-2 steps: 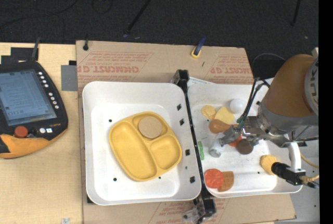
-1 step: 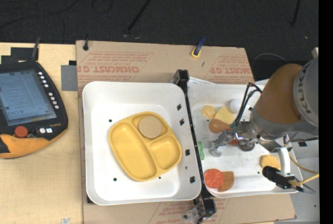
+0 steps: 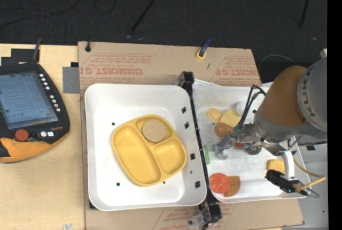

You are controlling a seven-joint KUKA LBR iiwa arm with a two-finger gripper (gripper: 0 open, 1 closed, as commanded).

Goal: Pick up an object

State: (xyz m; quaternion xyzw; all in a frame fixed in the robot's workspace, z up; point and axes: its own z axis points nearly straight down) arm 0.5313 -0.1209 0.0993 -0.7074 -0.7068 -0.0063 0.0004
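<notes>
My gripper [image 3: 221, 148] hangs low over the middle of the right bin [image 3: 251, 192], at the end of the grey and orange arm [image 3: 286, 108]. Just behind it lies a brown oval piece [image 3: 222, 129], with a pale yellow round piece [image 3: 214, 114] and a yellow block [image 3: 231, 118] farther back. Near the bin's front edge sits a red round piece [image 3: 218, 182] with a brown chunk [image 3: 234, 185] against it. An orange-yellow piece [image 3: 276, 165] peeks out at the right, partly hidden by the arm.
The left bin [image 3: 101, 111] holds a yellow divided plate [image 3: 133, 162] with a tan disc [image 3: 154, 130] in its rear compartment. A black divider [image 3: 193, 127] runs between the bins. A tablet pendant [image 3: 29, 108] lies on the bench at far left.
</notes>
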